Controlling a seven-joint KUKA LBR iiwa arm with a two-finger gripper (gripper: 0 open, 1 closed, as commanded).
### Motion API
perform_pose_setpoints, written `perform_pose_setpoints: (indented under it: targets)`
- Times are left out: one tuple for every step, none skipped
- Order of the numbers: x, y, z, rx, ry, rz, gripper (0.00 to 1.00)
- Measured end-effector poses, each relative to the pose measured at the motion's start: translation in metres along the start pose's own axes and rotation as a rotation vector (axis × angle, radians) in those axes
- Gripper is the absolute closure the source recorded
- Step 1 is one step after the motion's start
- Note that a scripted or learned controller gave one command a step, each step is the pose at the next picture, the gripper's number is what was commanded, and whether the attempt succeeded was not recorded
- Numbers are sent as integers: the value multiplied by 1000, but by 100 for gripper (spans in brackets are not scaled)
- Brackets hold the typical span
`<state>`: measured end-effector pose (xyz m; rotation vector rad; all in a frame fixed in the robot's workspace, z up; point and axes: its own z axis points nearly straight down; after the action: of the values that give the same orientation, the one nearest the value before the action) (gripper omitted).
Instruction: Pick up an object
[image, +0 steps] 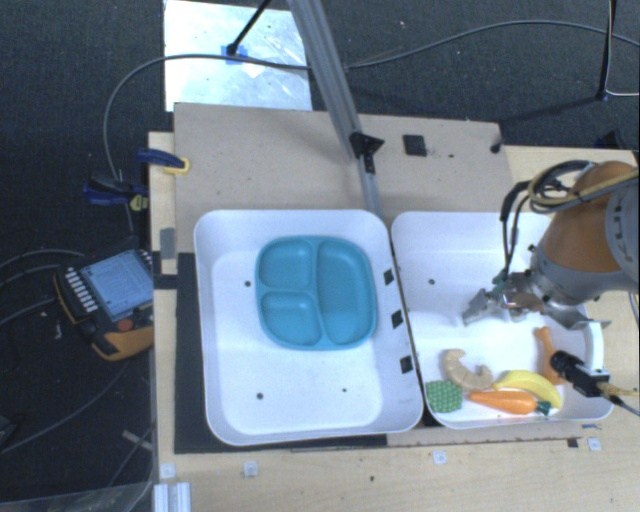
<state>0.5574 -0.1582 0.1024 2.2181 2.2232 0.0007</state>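
Landmark: the right bin (440, 235), one of two shallow white bins side by side on the bench.
Arm: grey with an orange band, it reaches in over the right bin's far right side.
Gripper (478, 308): it hangs low over the middle of the right bin, above bare white floor; its two fingers look slightly spread with nothing between them.
Objects to pick: they cluster in the right bin's near corner, apart from the gripper.
Banana (528, 383): yellow, at the right bin's near wall.
Carrot (503, 402): orange, just in front of the banana and touching it.
Tan curved piece (464, 369): left of the banana.
Green piece (443, 397): at the right bin's near left corner.
Left bin (230, 400): it adjoins the right bin and holds a blue divided plate (316, 292).
Writing: none is readable anywhere.
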Motion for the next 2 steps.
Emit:
perform_pose_setpoints:
  targets:
    - [0, 2, 16, -2, 0, 2, 0]
    - [-1, 4, 3, -10, -2, 1, 100]
